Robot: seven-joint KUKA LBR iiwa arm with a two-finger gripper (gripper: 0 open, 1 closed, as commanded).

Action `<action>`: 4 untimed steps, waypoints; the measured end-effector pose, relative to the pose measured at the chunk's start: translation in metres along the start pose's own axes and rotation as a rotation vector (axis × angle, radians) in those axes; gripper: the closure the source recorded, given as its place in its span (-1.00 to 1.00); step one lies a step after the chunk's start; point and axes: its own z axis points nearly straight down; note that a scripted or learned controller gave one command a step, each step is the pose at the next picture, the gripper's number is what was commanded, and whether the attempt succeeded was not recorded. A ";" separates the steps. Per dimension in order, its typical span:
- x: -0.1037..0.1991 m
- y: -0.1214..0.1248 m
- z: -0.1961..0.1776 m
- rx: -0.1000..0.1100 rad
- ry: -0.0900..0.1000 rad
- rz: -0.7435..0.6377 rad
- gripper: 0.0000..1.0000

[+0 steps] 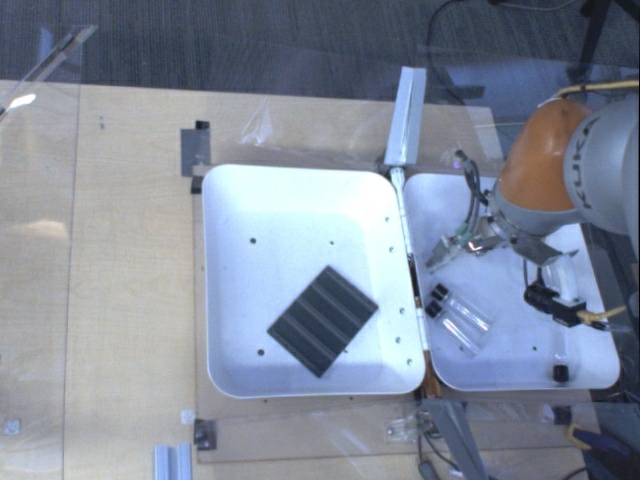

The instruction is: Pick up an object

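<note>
Jaws spread (nothing between); gripper point(452, 250) just above clear vial point(459, 314).

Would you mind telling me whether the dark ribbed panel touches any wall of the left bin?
Apart. The camera view shows white floor all around the dark ribbed panel inside the left bin.

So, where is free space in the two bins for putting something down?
The left bin has bare floor along its far wall and left wall, around the dark ridged panel. The right bin is crowded: the gripper hangs over its far part and a clear vial lies near the divider.
</note>
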 end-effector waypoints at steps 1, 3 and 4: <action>-0.001 0.004 -0.014 -0.011 -0.004 -0.002 1.00; 0.035 -0.070 -0.003 -0.006 -0.002 0.025 -1.00; 0.033 -0.066 -0.016 -0.017 -0.007 0.023 1.00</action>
